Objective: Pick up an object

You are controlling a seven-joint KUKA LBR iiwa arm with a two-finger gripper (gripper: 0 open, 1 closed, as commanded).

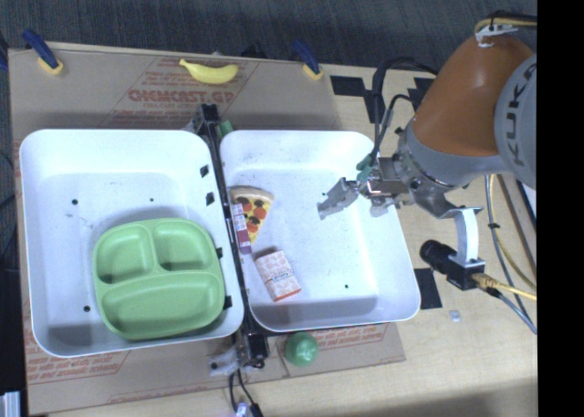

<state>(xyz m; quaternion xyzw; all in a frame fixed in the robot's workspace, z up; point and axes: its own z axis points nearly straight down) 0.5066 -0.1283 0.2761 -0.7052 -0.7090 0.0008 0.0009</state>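
Grey two-finger gripper (334, 201) hovers over right shallow white bin (388, 287), fingers spread, holding nothing. Toy pizza slice (253, 206) and small orange-white carton (277, 276) lie at bin's left side, well apart from gripper.

Even overhead light, soft shadows, slight overall blur.

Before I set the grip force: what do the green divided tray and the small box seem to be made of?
Green divided tray: probably moulded plastic, with an even colour, soft sheen and rounded compartments. Small red-and-white box: likely printed cardboard, matte with flat faces and sharp edges.
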